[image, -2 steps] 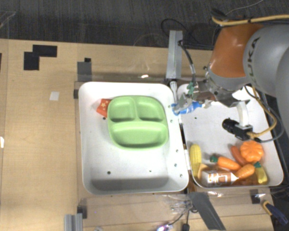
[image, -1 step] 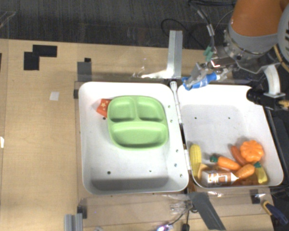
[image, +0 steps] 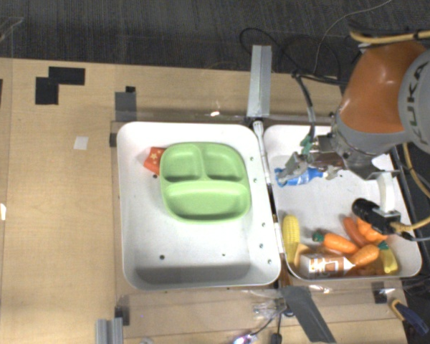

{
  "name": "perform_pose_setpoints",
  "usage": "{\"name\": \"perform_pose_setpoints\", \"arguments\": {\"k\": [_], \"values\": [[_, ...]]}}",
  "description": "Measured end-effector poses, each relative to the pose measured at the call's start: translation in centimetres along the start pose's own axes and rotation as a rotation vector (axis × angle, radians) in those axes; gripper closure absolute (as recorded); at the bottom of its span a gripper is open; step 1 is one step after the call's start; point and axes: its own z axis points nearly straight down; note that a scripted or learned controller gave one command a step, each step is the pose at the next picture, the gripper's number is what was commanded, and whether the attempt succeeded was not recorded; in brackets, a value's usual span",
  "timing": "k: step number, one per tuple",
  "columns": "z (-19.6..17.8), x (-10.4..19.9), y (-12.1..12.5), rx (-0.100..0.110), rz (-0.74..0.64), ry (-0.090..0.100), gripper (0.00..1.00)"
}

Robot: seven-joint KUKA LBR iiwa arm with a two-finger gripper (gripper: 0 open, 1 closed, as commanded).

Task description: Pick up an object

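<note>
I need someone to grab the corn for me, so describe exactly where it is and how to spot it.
Look in the right bin, at its near left corner. The corn lies beside the wall that divides the bins, just left of the carrots. It is the pale yellow cob; its neighbours are orange.

A pale, matt wood grain is shown by the counter point(image: 50, 213), under what looks like a clear glossy sheet. The two bins point(image: 193, 264) appear to be smooth white plastic with a faint sheen. In the left bin, a green divided tray point(image: 204, 180) of matt plastic is seen, and at its 9 o'clock a glossy red packet point(image: 153, 160). In the right bin, shiny plastic toy carrots point(image: 338, 243) and a yellow corn cob point(image: 291, 233) are seen. Brushed metal is suggested by the grey post point(image: 259, 81) at the bins' 12 o'clock. A smooth, glossy orange band point(image: 373, 84) is worn by the arm.
</note>
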Motion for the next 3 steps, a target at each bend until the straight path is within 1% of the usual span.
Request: {"name": "perform_pose_setpoints", "arguments": {"k": [1, 2, 3], "values": [[1.7, 0.4, -1.2, -0.001, -0.015, 0.0, 1.0], [3.2, 1.4, 0.8, -0.001, 0.194, 0.0, 1.0], [1.3, -0.7, 4.5, -0.002, 0.29, 0.0, 1.0]]}}
